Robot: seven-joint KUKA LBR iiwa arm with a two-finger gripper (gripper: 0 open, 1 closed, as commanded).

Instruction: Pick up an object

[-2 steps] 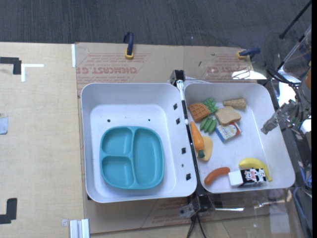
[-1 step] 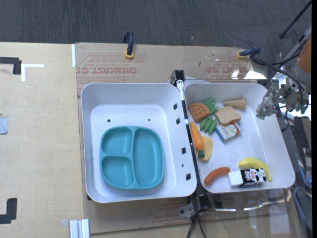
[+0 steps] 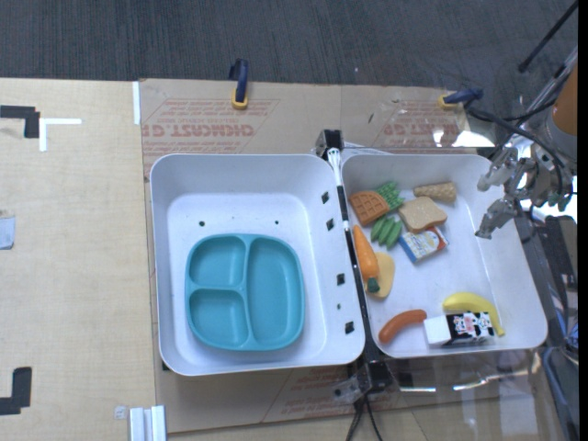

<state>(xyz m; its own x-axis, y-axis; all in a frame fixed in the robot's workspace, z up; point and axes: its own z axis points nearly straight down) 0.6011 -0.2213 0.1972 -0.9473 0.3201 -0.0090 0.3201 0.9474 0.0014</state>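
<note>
Grey metal two-finger tool (image 3: 496,200) hangs over the right shallow white plastic bin's (image 3: 514,288) edge; we see fingers spread, nothing gripped.

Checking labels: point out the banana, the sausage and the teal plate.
banana (image 3: 471,304), camera view, middle of its yellow curve.
sausage (image 3: 402,324), camera view, middle of its length.
teal plate (image 3: 276,288), camera view, floor of its large right compartment.

The arm (image 3: 571,108) is cut off at the right edge; the claw (image 3: 496,200) is blurred
</note>
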